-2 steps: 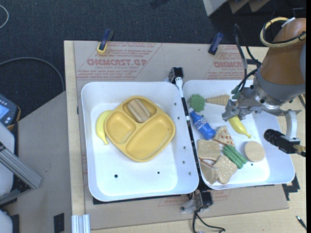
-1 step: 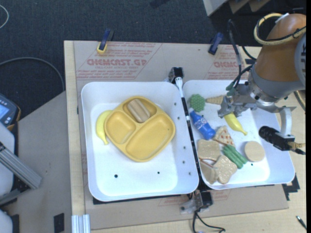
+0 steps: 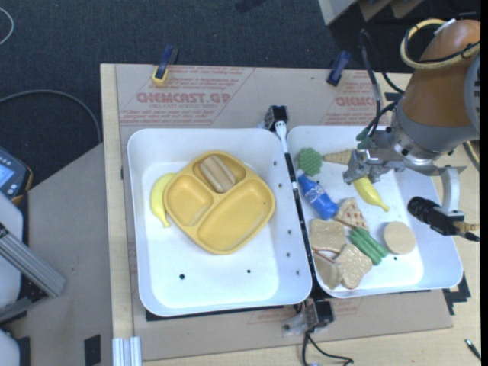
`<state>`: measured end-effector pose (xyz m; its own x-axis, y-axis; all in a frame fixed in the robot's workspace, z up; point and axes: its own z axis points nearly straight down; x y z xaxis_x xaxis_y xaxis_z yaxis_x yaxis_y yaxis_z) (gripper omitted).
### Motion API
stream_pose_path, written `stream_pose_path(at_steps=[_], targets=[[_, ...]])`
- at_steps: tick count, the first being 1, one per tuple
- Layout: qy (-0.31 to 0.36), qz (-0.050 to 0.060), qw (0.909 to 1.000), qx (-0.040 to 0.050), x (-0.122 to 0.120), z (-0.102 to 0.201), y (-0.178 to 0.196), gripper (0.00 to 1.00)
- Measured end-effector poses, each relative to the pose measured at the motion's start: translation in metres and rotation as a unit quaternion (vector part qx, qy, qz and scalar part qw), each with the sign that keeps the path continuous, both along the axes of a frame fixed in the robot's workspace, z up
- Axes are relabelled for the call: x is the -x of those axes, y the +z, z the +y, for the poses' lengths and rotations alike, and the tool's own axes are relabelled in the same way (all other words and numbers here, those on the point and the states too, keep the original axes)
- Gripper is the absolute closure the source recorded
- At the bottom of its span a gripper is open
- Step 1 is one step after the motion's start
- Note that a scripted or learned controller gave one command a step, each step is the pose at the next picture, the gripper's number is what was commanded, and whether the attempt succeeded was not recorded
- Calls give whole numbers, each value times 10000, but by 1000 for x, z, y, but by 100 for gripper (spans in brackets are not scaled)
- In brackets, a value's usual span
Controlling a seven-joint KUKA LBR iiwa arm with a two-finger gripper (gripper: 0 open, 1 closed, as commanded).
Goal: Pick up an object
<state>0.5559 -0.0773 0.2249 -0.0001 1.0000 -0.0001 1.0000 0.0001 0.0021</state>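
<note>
1. the bench [image 3: 114,204] carries two shallow white bins side by side, the left bin [image 3: 152,265] and the right bin [image 3: 435,277], touching along their shared inner walls.
2. the grey arm [image 3: 438,75] with its orange band comes in over the far right corner of the right bin, and the gripper [image 3: 364,166] hangs low over the far half of that bin.
3. how far the gripper is open cannot be told, and nothing can be made out in its grasp.
4. a small yellow banana [image 3: 371,193] lies just under and in front of the gripper, slanting toward the bin's right edge; whether the two touch cannot be told.
5. near the far left corner of the right bin sit a green broccoli piece [image 3: 309,160] and, beside it, an ice cream cone [image 3: 335,157] lying on its side.
6. a blue bottle [image 3: 315,194] lies along the bin's left wall.
7. toward the near left corner lie toast slices [image 3: 329,239], crackers [image 3: 352,265] and a pizza wedge [image 3: 352,216], with a green bean pod [image 3: 367,244] across them.
8. a round tan cookie [image 3: 399,238] rests near the bin's middle right.
9. the left bin holds a yellow divided plate [image 3: 229,219] in its centre, with a hot dog bun [image 3: 217,174] in its far compartment.
10. a larger banana [image 3: 158,198] curves against the plate's left edge.
</note>
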Motion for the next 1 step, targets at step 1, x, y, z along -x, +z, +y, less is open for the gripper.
stream_pose_path(at_steps=[1], targets=[[-3, -7, 10000, 2, 4, -1, 8, 100]])
